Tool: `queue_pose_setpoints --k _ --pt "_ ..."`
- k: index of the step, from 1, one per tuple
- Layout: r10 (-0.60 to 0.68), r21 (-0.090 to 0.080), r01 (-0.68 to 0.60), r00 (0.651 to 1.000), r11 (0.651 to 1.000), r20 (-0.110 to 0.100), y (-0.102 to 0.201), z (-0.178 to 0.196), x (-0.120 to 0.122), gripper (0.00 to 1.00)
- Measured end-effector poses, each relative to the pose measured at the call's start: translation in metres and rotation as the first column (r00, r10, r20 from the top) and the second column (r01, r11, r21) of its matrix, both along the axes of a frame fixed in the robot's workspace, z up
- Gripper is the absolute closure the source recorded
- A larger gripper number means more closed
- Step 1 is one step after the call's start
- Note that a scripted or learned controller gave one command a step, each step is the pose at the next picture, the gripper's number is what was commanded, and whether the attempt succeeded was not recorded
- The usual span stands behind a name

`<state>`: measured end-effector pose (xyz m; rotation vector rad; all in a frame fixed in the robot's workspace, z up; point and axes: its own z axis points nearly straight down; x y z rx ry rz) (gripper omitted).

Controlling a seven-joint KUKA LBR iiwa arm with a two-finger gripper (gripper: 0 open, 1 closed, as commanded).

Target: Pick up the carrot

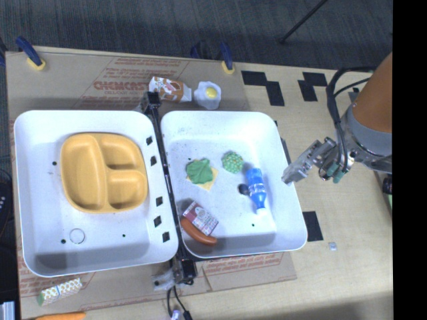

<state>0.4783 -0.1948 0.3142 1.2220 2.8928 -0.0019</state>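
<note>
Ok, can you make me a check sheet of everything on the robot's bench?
Surface: bench bearing left bin and right bin.
Job's things: orange-brown long thing, maybe the carrot, at the right bin's front.
Clutter: yellow tray in left bin; blue bottle, green toys, red-white packet in right bin.
Grippers: gripper beside right bin, outside it.
Cables: black cable by the arm.
Surroundings: dark carpet.

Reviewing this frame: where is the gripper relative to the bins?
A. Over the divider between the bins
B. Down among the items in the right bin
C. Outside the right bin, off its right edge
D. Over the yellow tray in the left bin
C: the gripper sits just past the right rim of the right bin, over the bench.
</note>
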Motion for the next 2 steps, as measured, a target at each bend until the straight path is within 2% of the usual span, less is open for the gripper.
queue_pose_setpoints --k 1,2 --pt "0.280 0.002 -0.280 0.960 0.960 -0.003 0.006 -0.067 -0.002 1.00" --pt "0.402 0.000 -0.402 0.916 0.916 -0.001 -0.015 -0.026 -0.002 1.00"
